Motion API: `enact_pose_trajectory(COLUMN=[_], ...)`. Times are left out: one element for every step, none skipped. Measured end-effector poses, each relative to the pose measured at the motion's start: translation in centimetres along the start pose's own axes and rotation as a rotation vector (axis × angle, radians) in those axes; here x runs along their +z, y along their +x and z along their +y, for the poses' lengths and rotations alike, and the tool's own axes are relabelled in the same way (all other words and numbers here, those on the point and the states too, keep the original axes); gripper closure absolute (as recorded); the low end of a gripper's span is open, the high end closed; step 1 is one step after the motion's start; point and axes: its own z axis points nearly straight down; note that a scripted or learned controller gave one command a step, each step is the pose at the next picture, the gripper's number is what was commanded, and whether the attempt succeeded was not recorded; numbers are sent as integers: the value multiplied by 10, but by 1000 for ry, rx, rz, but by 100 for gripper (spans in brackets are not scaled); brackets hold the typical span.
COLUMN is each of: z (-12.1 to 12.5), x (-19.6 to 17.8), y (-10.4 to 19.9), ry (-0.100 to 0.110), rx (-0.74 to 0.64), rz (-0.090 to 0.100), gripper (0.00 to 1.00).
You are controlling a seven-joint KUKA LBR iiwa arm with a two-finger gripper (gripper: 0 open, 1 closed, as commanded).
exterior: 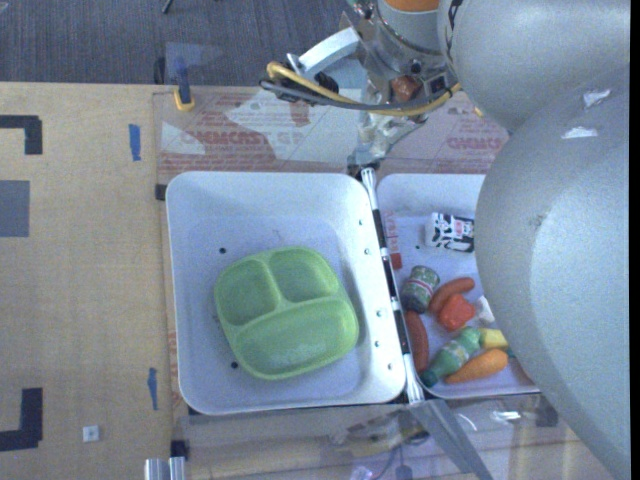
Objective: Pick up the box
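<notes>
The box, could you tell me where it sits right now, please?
The box lies in the right bin, near its far edge, beyond the toy can and vegetables.

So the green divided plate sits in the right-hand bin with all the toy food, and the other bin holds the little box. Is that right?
Not quite. The camera view shows the green divided plate alone in the left bin. The toy food lies in the right bin, and the little box is in that same right bin too.
</notes>
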Motion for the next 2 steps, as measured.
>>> enact_pose_trajectory(z=[-63,-100], x=[177,220], y=[27,29], ry=[1,2], rx=[7,-64], rz=[-4,-4], gripper=[100,100])
